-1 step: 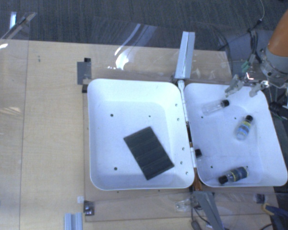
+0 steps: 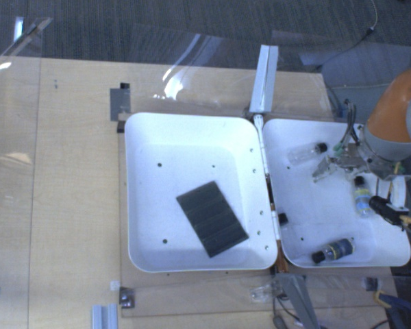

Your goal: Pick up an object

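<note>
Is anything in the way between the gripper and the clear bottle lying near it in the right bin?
Nothing visible is. The gripper hangs over the right bin, with the clear bottle just up and left of it and bare bin floor between. The other two bottles lie elsewhere.

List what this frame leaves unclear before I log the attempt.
- Hand: too small and blurred to read its state or contents.
- Clear bottle: transparent, outline faint against the right bin.
- Arm: cut off by the frame edge.
- Small bottle: label unreadable.
</note>
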